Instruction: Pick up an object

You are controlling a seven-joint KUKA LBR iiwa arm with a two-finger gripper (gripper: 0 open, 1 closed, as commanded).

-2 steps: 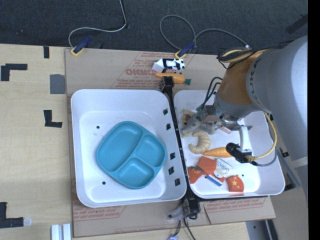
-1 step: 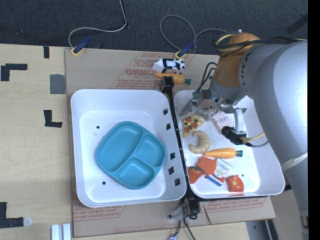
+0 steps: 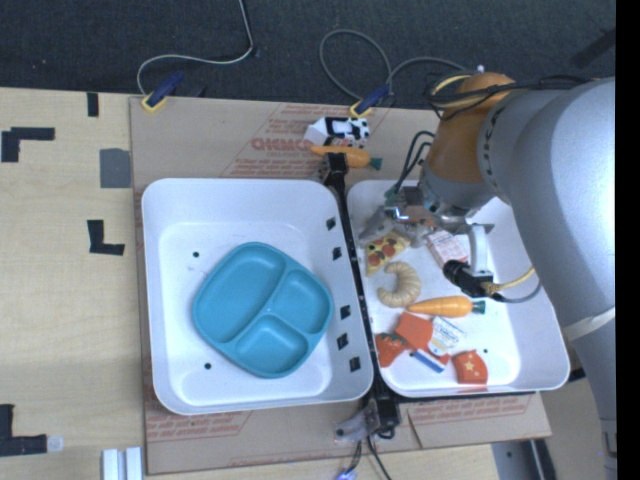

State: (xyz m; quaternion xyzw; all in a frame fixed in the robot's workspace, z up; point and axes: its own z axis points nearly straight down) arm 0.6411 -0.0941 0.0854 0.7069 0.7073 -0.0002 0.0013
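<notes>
**Nothing lifted yet: arm low over the right bin**

The grey arm (image 3: 480, 158) hangs over the far end of the right bin (image 3: 535, 353); whether its jaws are open or closed cannot be told. The pick seems still to come. A pale curved croissant (image 3: 400, 283) lies mid-bin, an orange carrot (image 3: 440, 307) just beside it, a red strawberry (image 3: 470, 367) nearer the front rim

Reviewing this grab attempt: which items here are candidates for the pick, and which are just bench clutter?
Pick candidates, right bin: croissant, carrot, strawberry, red piece, with the gripper above them.

Just lying about: blue divided plate in the left bin, cables, clamps.
</notes>
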